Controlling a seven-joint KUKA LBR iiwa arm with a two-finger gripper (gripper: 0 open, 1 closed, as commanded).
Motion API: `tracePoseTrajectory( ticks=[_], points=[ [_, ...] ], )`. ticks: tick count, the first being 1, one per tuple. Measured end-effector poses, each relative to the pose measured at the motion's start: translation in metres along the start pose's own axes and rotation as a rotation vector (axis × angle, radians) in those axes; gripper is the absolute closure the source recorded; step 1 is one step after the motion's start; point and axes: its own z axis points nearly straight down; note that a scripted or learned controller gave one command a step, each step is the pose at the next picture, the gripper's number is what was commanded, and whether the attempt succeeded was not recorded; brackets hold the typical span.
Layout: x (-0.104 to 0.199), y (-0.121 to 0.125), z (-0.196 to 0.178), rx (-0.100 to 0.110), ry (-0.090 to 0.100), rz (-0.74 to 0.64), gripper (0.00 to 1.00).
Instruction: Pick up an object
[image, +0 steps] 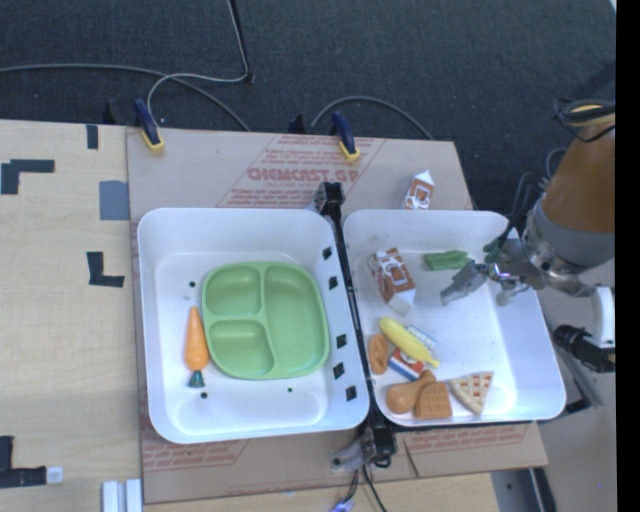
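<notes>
White bins (160, 300) sit on cardboard (250, 180) over dark carpet (400, 50); gripper (470, 280) spread, holding nothing.

Two white bins (160, 300), one green divided plate (265, 320), one carrot (195, 340), two small cartons (392, 275), one banana (408, 340), one waffle wedge (473, 390), two blue clamps (150, 128).
</notes>
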Motion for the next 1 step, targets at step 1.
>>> tracePoseTrajectory(
  ticks=[1],
  points=[
    [0.0356, -0.005, 0.1412, -0.001, 0.0, 0.001, 0.0]
  ],
)
